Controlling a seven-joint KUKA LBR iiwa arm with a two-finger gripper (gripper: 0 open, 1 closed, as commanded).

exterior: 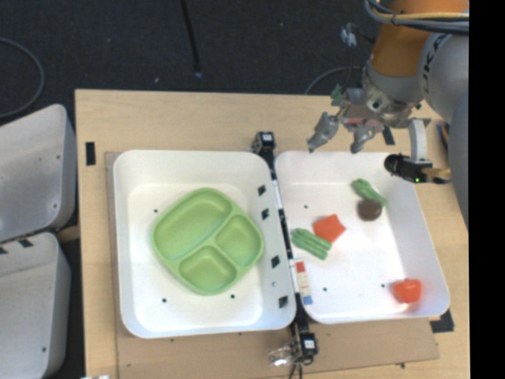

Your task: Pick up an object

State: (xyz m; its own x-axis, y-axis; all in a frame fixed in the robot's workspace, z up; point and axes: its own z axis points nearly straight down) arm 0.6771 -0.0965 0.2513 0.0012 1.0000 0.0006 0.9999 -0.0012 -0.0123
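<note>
My gripper (341,135) hangs open above the back edge of the right bin (418,235), with nothing between its fingers (319,133). In that bin lie a red piece (330,227) near the middle, a green ridged piece (311,242) just left of it, a small green piece (367,190) and a dark brown round piece (369,209) further back, and an orange-red piece (407,290) at the front right corner. All lie well in front of the gripper.
The left bin (134,235) holds a green three-compartment plate (207,240). A ridge with black clips (275,235) divides the two bins. Pale chairs (31,180) stand at the far left of the bench.
</note>
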